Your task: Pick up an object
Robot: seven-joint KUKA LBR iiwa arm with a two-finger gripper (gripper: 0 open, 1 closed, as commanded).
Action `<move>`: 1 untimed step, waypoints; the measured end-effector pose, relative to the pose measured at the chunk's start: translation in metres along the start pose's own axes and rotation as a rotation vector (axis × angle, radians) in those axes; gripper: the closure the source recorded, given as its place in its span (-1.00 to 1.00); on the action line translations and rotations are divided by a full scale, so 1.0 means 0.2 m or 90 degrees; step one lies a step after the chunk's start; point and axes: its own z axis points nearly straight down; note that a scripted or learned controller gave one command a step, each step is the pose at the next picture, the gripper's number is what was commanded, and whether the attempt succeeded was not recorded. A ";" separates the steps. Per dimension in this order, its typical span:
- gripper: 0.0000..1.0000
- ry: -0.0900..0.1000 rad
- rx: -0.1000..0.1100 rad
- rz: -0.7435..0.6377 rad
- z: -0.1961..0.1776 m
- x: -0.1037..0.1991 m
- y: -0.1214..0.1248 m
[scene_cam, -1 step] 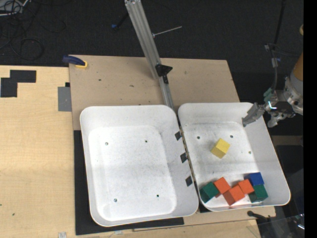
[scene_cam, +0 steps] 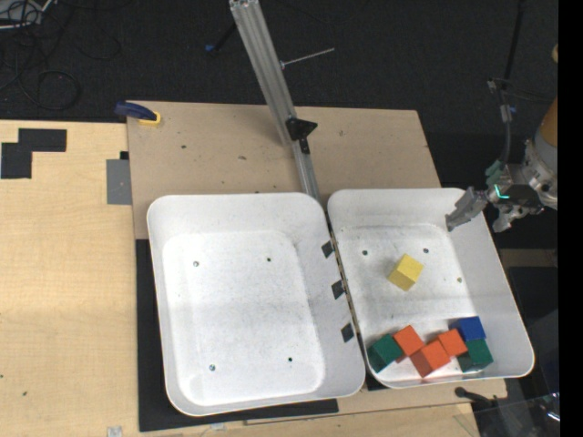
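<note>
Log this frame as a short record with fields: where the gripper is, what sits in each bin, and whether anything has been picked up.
gripper: over the right bin's far right rim, nothing seen between its fingers
right bin: holds all the blocks
yellow block: alone near the bin's middle
block cluster: orange, green and blue blocks packed at the near edge
left bin: no blocks seen in it
task state: no object picked up yet
</note>
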 end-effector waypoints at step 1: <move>-1.00 0.001 0.003 0.001 0.28 0.00 0.05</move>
